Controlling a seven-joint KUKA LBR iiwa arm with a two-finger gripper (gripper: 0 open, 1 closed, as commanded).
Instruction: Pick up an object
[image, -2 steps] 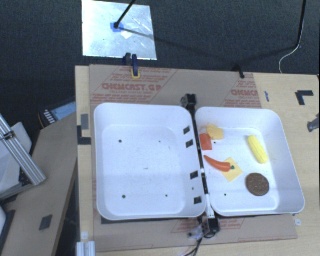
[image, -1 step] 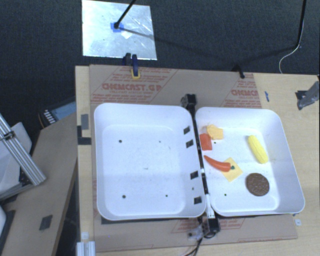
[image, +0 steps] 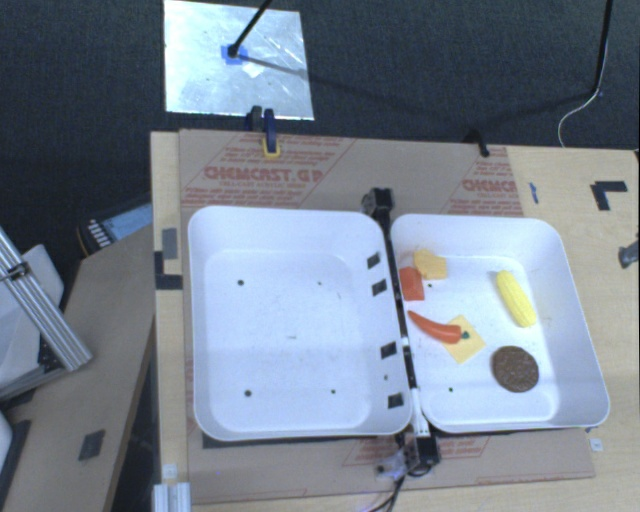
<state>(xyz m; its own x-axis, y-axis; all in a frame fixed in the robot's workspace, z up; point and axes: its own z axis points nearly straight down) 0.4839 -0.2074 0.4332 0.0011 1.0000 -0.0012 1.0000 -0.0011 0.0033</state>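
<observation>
While the left bin (image: 290, 330) lies bare, every candidate sits in the right bin (image: 575, 330), clustered toward its inner wall (presumably tipped there for easy reach): an orange block (image: 411, 284), a yellow cheese wedge (image: 431, 264), a red chilli pepper (image: 436, 326) lying partly on a yellow slice (image: 464, 341), then a corn cob (image: 516, 298) and a brown cookie (image: 515, 369). Cardboard (image: 260, 170) beneath reads "CHEMCAST". At the right edge, a grey sliver may be the gripper (image: 630, 252); whether it is open I cannot tell.

Bench (image: 420, 165): brown board top, red lettering. Two white bins directly on it, side by side, touching — left bin (image: 205, 300), right bin (image: 575, 330).
</observation>
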